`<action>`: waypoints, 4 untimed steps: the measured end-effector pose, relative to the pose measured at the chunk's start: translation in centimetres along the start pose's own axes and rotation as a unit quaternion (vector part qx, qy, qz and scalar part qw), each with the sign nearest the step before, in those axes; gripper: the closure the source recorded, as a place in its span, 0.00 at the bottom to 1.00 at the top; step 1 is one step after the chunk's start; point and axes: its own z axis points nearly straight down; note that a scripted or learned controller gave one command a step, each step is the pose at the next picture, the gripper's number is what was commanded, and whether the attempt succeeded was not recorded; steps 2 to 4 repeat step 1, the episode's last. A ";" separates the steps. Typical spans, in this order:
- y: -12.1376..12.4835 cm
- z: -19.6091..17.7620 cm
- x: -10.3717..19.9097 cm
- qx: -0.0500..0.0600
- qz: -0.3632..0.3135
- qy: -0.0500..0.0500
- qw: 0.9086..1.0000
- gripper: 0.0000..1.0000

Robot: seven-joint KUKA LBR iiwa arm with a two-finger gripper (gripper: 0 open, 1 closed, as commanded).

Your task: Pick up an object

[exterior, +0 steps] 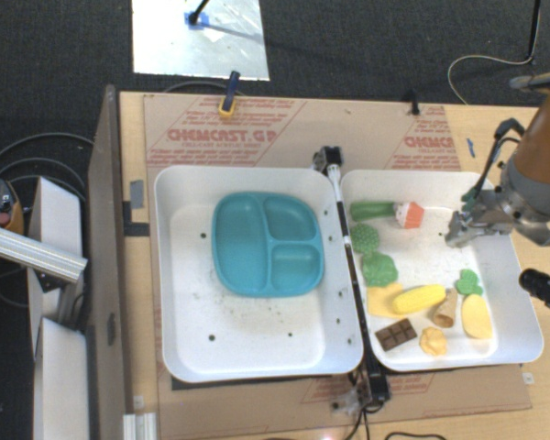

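Note:
The right bin [522, 337] holds several toy foods: a green cucumber piece [372, 210], a red-and-white piece [409, 214], two green broccoli-like pieces [365, 238] [379, 269], a yellow corn cob [419, 298], a brown chocolate bar [395, 334], a yellow lemon-like piece [476, 315], and a small green piece [467, 281]. My gripper [460, 231] hangs over the right bin's upper right part, right of the red-and-white piece and apart from it. Nothing shows between its tips.
The left bin [188, 337] holds a teal divided plate [267, 245]. A tan cone-shaped piece [445, 312] and a yellow round piece [433, 341] lie near the right bin's front. The arm's grey body [536, 168] fills the right edge above the bin.

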 end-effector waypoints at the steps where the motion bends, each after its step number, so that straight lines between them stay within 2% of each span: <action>1: 1.9 1.7 -5.5 -0.001 0.005 -0.002 1.000 1.00; 4: 1.9 1.7 -5.5 -0.001 0.005 -0.002 1.000 1.00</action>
